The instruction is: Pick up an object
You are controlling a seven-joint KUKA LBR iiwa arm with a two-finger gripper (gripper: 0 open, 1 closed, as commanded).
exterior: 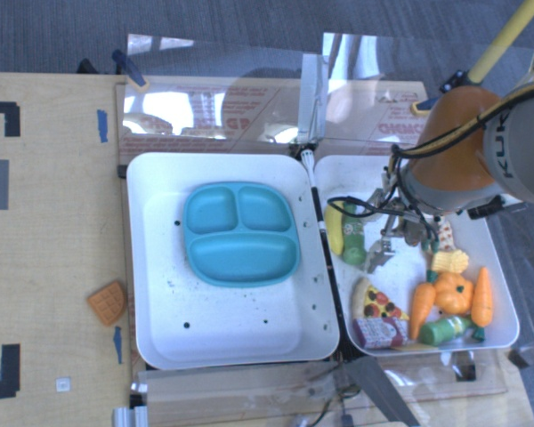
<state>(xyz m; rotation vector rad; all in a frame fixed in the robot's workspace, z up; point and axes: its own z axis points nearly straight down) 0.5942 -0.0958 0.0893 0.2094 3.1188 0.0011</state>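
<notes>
The right bin (503, 327) holds several toy foods. A yellow piece (334, 229) and a green piece (353, 241) lie at its left side. A pizza slice (380, 303) and a purple packet (380, 332) sit near the front. Carrots (422, 305), an orange pepper (451, 294), a green bottle (445, 329) and a yellow corn piece (450, 261) are clustered at the right. My gripper (396, 245) hangs low over the middle of this bin, just right of the green piece, open with nothing between its fingers.
The left bin (151, 327) holds a blue divided plate (240, 234). A small waffle-like brown piece (108, 302) lies on the bench left of the bins. Clear plastic walls stand behind both bins. The arm's orange band (463, 145) looms over the right bin's back.
</notes>
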